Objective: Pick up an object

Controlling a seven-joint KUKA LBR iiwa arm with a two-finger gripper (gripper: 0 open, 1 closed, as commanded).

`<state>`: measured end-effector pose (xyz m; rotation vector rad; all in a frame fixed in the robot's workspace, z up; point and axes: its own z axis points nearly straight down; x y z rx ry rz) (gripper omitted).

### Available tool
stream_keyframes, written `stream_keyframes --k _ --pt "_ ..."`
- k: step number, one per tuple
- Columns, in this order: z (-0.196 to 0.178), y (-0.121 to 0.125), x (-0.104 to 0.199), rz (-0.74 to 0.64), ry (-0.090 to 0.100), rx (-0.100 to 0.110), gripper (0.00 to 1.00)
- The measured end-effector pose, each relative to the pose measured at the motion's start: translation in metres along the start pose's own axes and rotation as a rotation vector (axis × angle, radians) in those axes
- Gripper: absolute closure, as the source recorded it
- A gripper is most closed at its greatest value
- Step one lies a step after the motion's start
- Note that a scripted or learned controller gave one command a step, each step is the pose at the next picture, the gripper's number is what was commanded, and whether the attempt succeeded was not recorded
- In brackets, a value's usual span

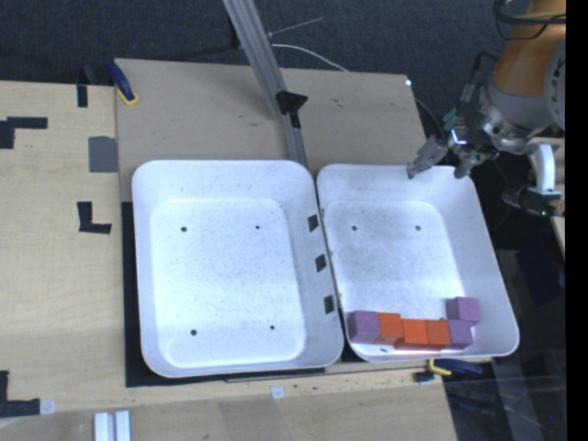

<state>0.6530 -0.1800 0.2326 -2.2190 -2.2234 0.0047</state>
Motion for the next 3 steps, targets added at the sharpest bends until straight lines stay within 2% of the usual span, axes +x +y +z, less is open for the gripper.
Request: stream_keyframes --k 1,2,3 --pt "-0.074 0.002 0.003 -0.001 0.000 -0.010 0.00" --pt "-0.080 -0.015 0.029 -0.001 0.002 -0.002 0.00" --pt "0.028 -0.010 0.066 -0.001 0.003 0.007 0.00"
